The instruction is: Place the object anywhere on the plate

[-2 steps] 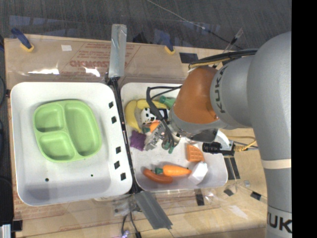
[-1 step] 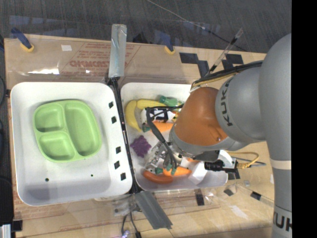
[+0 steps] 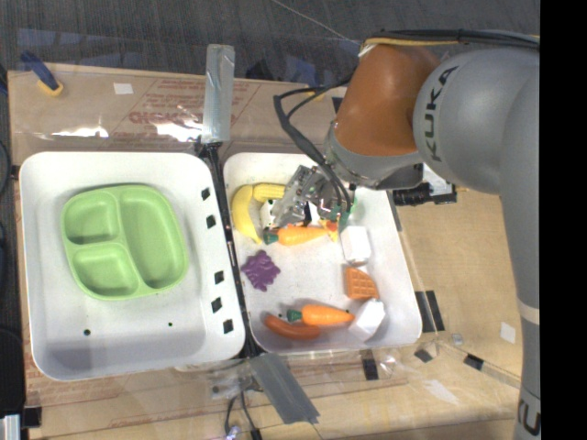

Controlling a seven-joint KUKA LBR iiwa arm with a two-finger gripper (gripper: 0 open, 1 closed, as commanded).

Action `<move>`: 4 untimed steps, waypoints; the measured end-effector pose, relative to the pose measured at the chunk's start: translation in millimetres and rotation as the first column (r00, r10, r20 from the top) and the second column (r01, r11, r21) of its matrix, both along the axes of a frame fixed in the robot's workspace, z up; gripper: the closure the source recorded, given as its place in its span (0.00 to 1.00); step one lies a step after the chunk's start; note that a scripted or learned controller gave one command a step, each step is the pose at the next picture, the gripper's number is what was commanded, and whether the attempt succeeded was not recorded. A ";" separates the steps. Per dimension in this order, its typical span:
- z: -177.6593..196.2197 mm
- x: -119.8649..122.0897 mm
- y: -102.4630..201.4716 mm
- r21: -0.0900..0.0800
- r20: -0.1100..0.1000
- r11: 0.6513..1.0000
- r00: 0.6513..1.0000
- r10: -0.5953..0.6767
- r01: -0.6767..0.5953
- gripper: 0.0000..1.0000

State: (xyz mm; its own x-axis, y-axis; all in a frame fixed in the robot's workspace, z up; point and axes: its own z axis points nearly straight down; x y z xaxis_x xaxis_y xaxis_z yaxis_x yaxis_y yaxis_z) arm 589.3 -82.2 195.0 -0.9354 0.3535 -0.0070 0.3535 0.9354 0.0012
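A green divided plate [image 3: 124,239] lies in the left bin [image 3: 55,337]. The right bin [image 3: 404,287] holds the loose toy food. My gripper [image 3: 292,211] reaches down into the upper part of the right bin, right next to a yellow banana [image 3: 245,211] and just above a small orange carrot [image 3: 303,236]. It hides part of the banana's right end. I cannot make out whether anything is in its grasp.
Also in the right bin are purple grapes [image 3: 260,269], a waffle piece [image 3: 360,283], two white blocks [image 3: 355,243] [image 3: 371,317], a larger carrot [image 3: 323,316] and a red piece [image 3: 284,328]. A grey divider [image 3: 225,246] separates the bins.
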 end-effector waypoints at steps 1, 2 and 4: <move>-3.4 -71.0 -4.5 0.002 -0.009 0.947 0.947 0.322 -0.322 1.00; -3.6 -112.8 71.6 0.003 -0.008 0.967 0.967 0.253 -0.253 1.00; -5.4 -100.9 164.0 0.008 -0.013 0.686 0.686 0.728 -0.728 1.00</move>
State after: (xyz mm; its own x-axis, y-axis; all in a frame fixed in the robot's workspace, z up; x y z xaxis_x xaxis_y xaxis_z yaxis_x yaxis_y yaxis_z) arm 488.4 81.8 189.5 -0.8989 -0.4381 0.0074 -0.4381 0.8989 0.0040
